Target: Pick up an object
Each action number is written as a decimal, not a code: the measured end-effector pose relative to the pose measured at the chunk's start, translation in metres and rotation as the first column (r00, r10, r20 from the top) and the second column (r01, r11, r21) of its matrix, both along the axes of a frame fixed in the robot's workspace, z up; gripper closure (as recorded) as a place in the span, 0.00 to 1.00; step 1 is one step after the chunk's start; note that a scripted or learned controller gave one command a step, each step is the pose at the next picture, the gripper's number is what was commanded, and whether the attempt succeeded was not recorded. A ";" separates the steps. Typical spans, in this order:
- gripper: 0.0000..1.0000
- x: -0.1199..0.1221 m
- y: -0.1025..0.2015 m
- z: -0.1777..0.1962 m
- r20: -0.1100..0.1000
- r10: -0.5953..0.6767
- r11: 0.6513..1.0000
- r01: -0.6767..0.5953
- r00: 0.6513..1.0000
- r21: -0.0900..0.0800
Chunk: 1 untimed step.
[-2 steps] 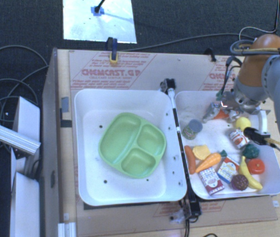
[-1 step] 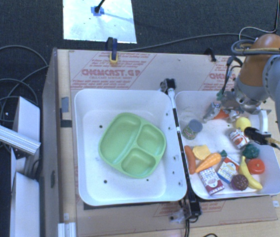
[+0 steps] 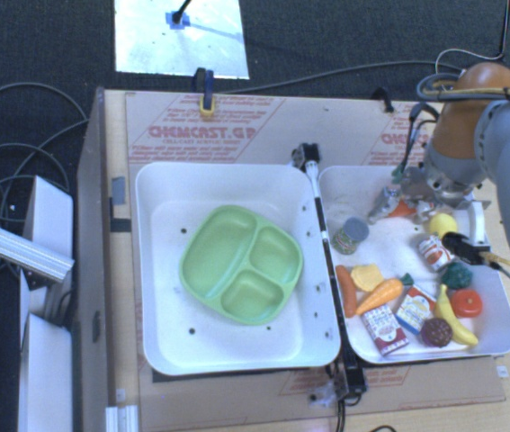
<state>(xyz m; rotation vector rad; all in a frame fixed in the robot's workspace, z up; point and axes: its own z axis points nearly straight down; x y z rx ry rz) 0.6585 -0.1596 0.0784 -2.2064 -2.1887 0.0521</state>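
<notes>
At the near edge of the right bin (image 3: pixel 506 336), toys crowd together: a red carton (image 3: pixel 384 329), a brown ball (image 3: pixel 435 332), a banana (image 3: pixel 453 318), a tomato (image 3: pixel 467 303) and a carrot (image 3: pixel 380 295). Bare floor lies around 11 o'clock of the carrot, beside a tin can (image 3: pixel 352 234). The left bin (image 3: pixel 160 268) holds a green plate (image 3: pixel 241 264) with open margins. Farther back, the claw (image 3: pixel 393 201) reaches down at the right bin's far side, about 2 o'clock from the can; whether it is spread or pressed together cannot be told. A yellow lemon (image 3: pixel 442 224) sits at its 4 o'clock, near.
</notes>
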 end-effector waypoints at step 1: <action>0.00 0.001 -0.006 0.000 -0.005 0.003 1.000 -0.002 1.000 0.017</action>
